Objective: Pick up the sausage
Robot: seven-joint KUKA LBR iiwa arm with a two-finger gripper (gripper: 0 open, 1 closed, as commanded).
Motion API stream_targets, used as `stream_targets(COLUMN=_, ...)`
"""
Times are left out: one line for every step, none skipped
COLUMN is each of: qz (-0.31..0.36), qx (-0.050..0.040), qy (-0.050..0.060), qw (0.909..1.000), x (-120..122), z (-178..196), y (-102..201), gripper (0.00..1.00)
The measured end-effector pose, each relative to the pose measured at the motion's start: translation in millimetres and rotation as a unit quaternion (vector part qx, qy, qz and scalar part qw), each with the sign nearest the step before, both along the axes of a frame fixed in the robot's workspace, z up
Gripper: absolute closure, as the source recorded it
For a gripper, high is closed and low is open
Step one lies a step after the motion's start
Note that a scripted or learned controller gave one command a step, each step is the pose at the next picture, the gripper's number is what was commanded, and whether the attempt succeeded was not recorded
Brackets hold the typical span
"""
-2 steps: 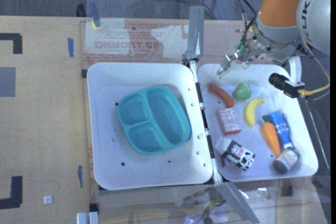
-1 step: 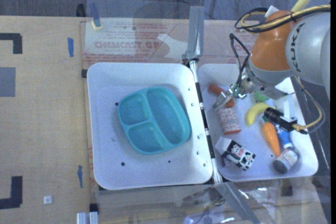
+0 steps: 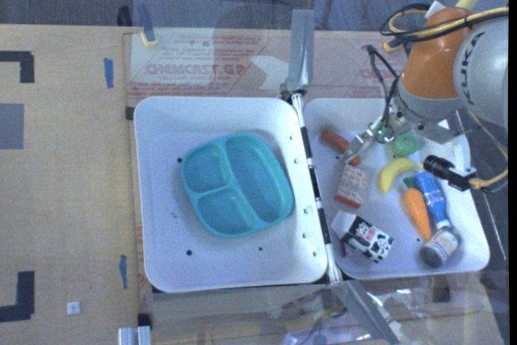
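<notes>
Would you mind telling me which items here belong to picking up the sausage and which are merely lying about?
Part of the job:
- sausage, in the right bin
- gripper, near the sausage

Lying about:
- blue divided plate, in the left bin
- banana
- carrot
- blue bottle
- green item
- black-and-white carton
- small orange-labelled packet

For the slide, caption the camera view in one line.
KUKA arm's gripper hovers beside the sausage in the right bin; blue divided plate sits in the left bin.
</notes>
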State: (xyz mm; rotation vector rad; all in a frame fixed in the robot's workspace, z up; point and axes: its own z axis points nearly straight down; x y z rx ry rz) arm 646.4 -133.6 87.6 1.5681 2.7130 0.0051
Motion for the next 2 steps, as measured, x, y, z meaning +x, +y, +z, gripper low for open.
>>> stream_targets(qz=-0.003, qx=-0.0009, qy=-0.005, qw=1.0000, x=2.3, z=13.5, y=-3.1, gripper=1.00)
stream_targets(qz=-0.022, qx=0.0004, qy=0.002, qw=0.9998, x=9.5, z=116.7, y=63.4, gripper=1.00)
